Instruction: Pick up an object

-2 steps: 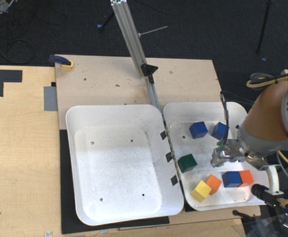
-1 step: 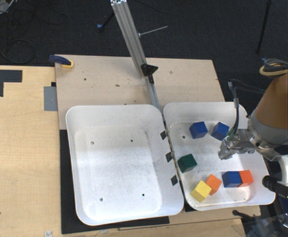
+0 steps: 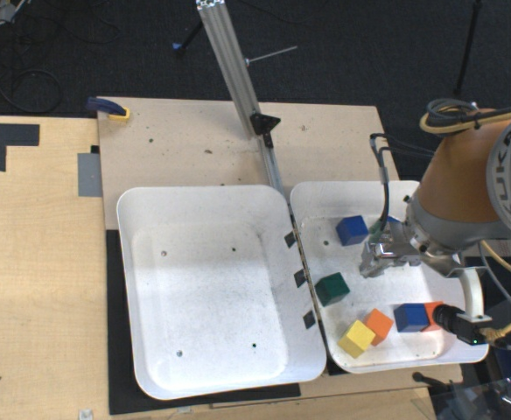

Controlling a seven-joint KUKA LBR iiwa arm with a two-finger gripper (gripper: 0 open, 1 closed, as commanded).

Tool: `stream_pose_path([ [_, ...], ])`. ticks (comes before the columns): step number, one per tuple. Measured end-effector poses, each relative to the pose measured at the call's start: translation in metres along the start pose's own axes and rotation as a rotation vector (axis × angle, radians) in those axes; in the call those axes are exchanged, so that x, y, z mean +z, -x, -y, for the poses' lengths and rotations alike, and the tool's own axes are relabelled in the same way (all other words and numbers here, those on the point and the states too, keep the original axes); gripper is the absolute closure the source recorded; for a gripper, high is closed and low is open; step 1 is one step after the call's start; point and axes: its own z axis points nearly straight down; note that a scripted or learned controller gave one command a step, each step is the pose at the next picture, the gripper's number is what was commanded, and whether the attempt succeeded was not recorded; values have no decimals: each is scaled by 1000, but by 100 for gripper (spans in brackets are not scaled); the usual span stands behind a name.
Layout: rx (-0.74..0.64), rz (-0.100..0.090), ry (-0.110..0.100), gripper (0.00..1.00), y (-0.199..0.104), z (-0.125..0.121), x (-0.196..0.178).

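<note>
Several small blocks lie in the right bin (image 3: pixel 325 201): a blue cube (image 3: pixel 353 229) near its back, a dark green cube (image 3: pixel 332 288) by the left wall, a yellow cube (image 3: pixel 357 338) touching an orange cube (image 3: pixel 379 324) at the front, and a blue block (image 3: pixel 411 318) with an orange-red piece (image 3: pixel 433 311) beside it at the front right. My gripper (image 3: pixel 380 259) hangs low over the middle of this bin, between the blue cube and the front blocks. The wrist hides its fingertips.
The left bin (image 3: pixel 133 213) stands beside the right one, with black clips (image 3: pixel 297 277) along the shared wall. A slanted aluminium post (image 3: pixel 235 73) rises behind the bins. A black cable (image 3: pixel 383 182) runs down to the gripper.
</note>
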Motion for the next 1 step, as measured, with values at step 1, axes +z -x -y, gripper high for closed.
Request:
stream_pose_path([
  [1, 0, 1, 1, 100, -46, -24, -14],
])
